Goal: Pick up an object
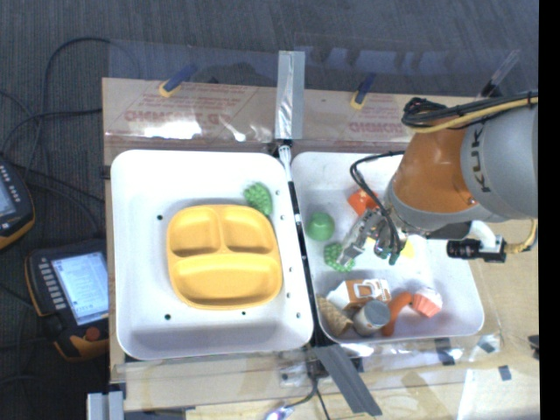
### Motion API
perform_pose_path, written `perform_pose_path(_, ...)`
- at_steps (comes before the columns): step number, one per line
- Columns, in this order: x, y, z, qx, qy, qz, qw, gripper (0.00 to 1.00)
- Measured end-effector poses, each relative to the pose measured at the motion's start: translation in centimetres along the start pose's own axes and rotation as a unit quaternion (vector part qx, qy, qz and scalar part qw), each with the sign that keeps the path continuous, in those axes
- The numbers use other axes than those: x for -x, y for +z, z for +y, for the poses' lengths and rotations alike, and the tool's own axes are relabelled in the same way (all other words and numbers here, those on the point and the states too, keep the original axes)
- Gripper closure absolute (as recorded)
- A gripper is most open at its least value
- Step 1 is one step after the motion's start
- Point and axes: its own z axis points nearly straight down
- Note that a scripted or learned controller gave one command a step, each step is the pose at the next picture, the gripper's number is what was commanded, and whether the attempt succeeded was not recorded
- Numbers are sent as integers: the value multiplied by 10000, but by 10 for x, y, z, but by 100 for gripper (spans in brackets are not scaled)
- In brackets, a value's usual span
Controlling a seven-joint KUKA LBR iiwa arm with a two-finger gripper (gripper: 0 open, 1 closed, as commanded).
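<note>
Yellow divided tray (225, 255) in left bin (131, 234), beside green item (259, 197).

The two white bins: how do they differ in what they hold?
The left bin holds one yellow divided tray and a green item; the right bin holds many small objects. The gripper works above the right bin, not the left bin. Both are shallow and white.

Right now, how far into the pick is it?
Done: the arm is over the right bin and the gripper is low among the items. In hand: nothing visibly between its fingers; it sits beside the green ball. Left: the grasp and the lift.
</note>
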Motion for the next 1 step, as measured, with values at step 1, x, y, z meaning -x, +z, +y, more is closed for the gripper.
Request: perform_pose_path(1, -6, 8, -3, -49, 0, 112, 9999, 0)
